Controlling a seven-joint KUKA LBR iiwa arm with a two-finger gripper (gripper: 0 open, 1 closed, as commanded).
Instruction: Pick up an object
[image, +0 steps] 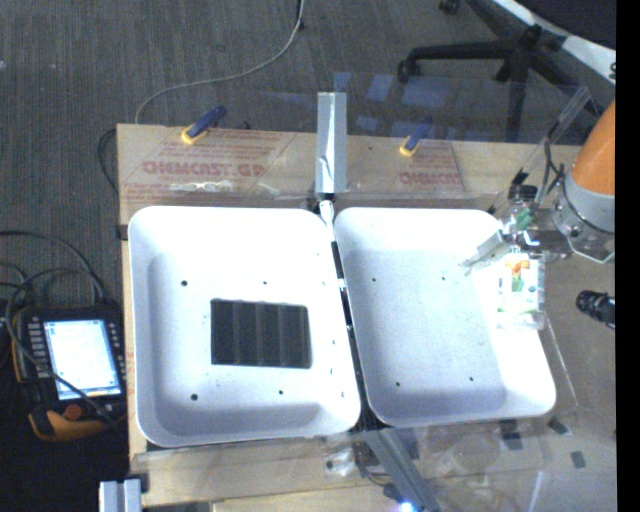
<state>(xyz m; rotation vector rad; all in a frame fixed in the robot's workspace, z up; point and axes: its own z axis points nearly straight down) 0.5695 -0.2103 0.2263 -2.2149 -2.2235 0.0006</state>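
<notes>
I am looking down at a slant on a brown wooden bench (150, 165) bearing two shallow white plastic bins side by side. In the left white bin (160, 250), a flat dark rectangular panel with vertical ribs (260, 333) is lying on the floor, a little toward six o'clock from the bin's middle, well apart from every wall. The right white bin (420, 330) is sitting just beside it, their rims touching along the centre line.

My grey arm with its orange band (600, 160) is reaching in from three o'clock. My two-finger pincer (512, 240) is hanging over the right bin's rim at about two o'clock of that bin, and one pale finger (482, 252) is slanting toward the bin's middle. I cannot tell whether the pincer is spread or closed, nor whether anything sits between its fingers. Just below it, at three o'clock of the right bin, a small clear item with orange and green marks (520, 285) is lying against the rim; its shape is too blurred to name.

At twelve o'clock, a grey metal strip (331, 145) is standing between the bins. Two yellow-and-blue clamps (202, 124) are gripping the bench's far edge. At nine o'clock, on the dark carpet, a handheld control pendant with a bright screen (75, 360) is lying.
</notes>
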